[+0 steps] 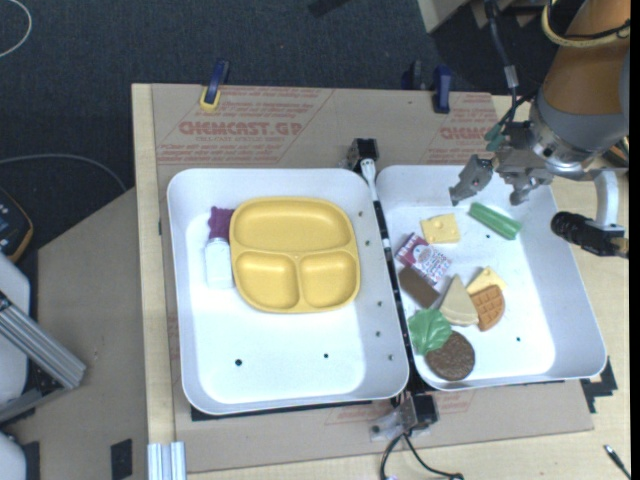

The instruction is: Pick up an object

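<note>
On my feed the arm is a fat rounded tube, orange in its upper segment and grey in the collar nearer the claw. A pale yellowish cable loops beside the orange shell, and a thin dark cable runs down toward the wrist. Below the grey collar sits a silvery metal flange. The gripper itself is grey metal, angular, with two short fingers. Off to its side a white bracket carries a black cylindrical stub.
</note>
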